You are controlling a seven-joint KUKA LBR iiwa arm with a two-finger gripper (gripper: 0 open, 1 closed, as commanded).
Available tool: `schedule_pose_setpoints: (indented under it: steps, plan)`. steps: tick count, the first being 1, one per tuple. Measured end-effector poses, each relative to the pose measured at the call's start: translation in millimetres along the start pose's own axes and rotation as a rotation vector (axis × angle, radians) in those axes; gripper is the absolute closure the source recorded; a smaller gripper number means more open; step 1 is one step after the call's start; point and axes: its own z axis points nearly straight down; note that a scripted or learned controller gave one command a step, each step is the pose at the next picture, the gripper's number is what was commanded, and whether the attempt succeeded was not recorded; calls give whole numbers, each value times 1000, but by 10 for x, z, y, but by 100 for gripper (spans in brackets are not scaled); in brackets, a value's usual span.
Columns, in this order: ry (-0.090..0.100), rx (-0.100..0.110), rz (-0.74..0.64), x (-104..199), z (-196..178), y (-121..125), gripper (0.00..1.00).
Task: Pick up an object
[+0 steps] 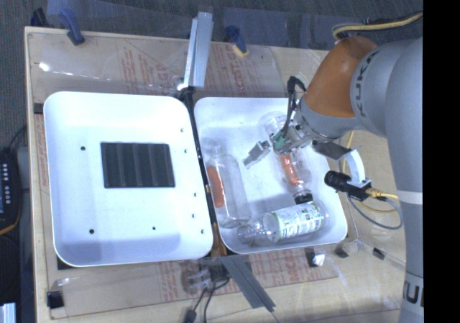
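My gripper [257, 151] hangs over the middle of the right bin [207, 116], reaching in from the right. Just to its right lies a clear bottle with reddish contents [292, 170], its black cap pointing toward the bin's front. A clear bottle with an orange strip inside [218, 183] lies along the bin's left wall. Along the front wall lies a clear bottle with a white and green label [293, 221]. I see nothing held in the gripper.
The left bin [72, 228] holds a dark grey ridged rectangular block [136, 165] near its middle. Another clear plastic item [273, 124] sits at the back of the right bin under the wrist. The arm covers the right bin's right rim.
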Motion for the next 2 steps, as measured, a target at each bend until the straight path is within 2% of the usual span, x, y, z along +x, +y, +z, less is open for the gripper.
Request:
schedule_pose_setpoints:
  steps: [1,2]
  plan:
    - [-1,-1,-31,-141,-76,-148,0]
    - [-2,-3,-36,-113,-402,-249,0]
